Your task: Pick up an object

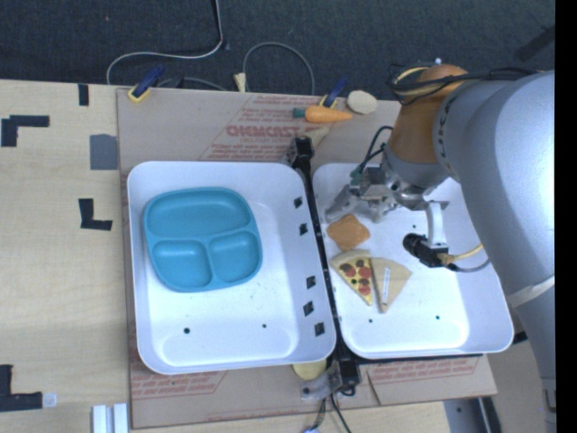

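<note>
So the grey arm with the orange band (424, 129) is reaching into the right-hand shallow white bin (451, 327), and its two-finger gripper (359, 202) sits low over the bin's upper left part, just above a small tan toast-looking piece (348, 233). Can't tell from this angle whether the gripper is spread or pinched, the metal bits blur into each other, and nothing visibly sits between them, so no claim it's got anything. Just below the toast lies a toy pizza slice with red toppings (368, 276), near it but looking slightly apart. The left-hand white bin (162, 332) has a turquoise plastic divided plate (203, 239) in it, well away from the action. What could go wrong: the toast is flat and lies close to the divider between the bins (315, 242), so a descent that's a bit off could slide off its edge or just shove it toward the wall. If it drifts downward it might nudge the pizza slice instead and end up with neither
</note>
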`<act>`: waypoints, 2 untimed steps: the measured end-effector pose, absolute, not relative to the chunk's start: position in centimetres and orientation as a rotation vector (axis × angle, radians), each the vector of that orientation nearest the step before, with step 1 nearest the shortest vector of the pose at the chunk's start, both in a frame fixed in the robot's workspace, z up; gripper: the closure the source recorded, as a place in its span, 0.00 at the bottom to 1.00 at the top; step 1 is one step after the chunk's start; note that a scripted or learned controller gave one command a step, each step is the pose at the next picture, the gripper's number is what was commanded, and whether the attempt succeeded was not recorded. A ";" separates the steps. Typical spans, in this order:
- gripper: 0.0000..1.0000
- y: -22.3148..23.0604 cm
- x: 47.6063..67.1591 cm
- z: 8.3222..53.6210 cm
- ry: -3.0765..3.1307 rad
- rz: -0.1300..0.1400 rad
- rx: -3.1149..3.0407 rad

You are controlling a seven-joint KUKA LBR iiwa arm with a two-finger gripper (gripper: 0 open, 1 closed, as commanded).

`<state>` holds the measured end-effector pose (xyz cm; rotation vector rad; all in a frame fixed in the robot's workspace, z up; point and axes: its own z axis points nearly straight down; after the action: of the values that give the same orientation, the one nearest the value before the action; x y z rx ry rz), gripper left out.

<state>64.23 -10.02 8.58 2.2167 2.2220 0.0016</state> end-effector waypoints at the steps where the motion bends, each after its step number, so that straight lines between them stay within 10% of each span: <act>1: 0.00 -10.2 65.0 8.6 2.225 0.000 2.219; 2: 0.00 -9.7 62.4 8.7 2.218 0.002 2.217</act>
<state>62.43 -9.66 8.65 2.2172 2.2183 0.0025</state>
